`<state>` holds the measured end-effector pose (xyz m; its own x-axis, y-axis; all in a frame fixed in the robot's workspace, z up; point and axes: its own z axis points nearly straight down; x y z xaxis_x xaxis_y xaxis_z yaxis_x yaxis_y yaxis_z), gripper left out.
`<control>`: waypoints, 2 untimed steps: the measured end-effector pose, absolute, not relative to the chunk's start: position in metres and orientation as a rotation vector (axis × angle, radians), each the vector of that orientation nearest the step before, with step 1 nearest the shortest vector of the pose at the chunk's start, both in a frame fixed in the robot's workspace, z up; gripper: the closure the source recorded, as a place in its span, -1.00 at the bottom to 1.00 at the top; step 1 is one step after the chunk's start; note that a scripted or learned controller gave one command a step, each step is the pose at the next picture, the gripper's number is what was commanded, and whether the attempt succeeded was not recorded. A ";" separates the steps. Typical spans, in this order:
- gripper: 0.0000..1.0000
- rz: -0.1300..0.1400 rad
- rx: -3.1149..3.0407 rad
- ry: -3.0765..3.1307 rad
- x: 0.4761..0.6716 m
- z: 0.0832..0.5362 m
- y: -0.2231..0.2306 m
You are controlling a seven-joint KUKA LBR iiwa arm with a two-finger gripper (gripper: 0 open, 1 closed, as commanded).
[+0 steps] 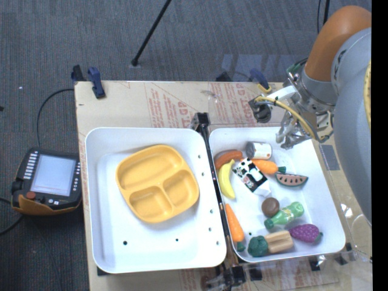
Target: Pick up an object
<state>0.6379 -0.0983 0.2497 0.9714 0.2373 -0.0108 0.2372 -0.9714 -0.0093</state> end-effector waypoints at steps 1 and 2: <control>1.00 0.014 -3.107 -0.377 0.639 0.262 -0.098; 1.00 0.012 -3.116 -0.344 0.576 0.256 -0.050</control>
<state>0.5764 -0.0496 0.2557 0.9759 0.2180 -0.0068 0.2180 -0.9759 -0.0071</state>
